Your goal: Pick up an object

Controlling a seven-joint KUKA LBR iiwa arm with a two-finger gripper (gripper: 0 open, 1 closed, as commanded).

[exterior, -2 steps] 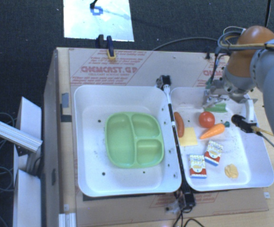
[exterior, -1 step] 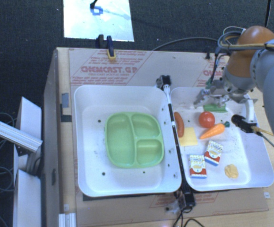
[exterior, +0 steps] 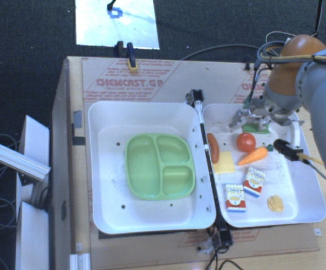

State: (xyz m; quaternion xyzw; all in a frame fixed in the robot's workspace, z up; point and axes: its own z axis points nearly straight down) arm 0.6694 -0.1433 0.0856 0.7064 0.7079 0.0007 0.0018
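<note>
nearest the lens, at the front of the right bin [exterior: 316, 211]: one small red-and-white carton [exterior: 235, 198] lying flat, a second carton [exterior: 254, 182] just behind it and to the right, and a tan cookie-like lump [exterior: 275, 203] off to the right of both. farther back, a yellow cheese square [exterior: 225, 163] just beside the thin end of an orange carrot [exterior: 253, 156], the carrot lying at a slant. right behind the carrot, a red tomato [exterior: 245, 142]. along that bin's left wall, a red sausage [exterior: 212, 147], laid lengthwise.

at the far end of the same bin, a flat green piece [exterior: 259, 129], partly covered by the gripper [exterior: 252, 120] low over it, just behind the tomato. impossible to make out from this angle whether spread or closed. grey arm [exterior: 320, 89] reaching in from the right, orange band [exterior: 298, 46] above the wrist.

in the left bin [exterior: 95, 151], a pale green divided plate [exterior: 160, 166] with three compartments, flat near the middle.
</note>
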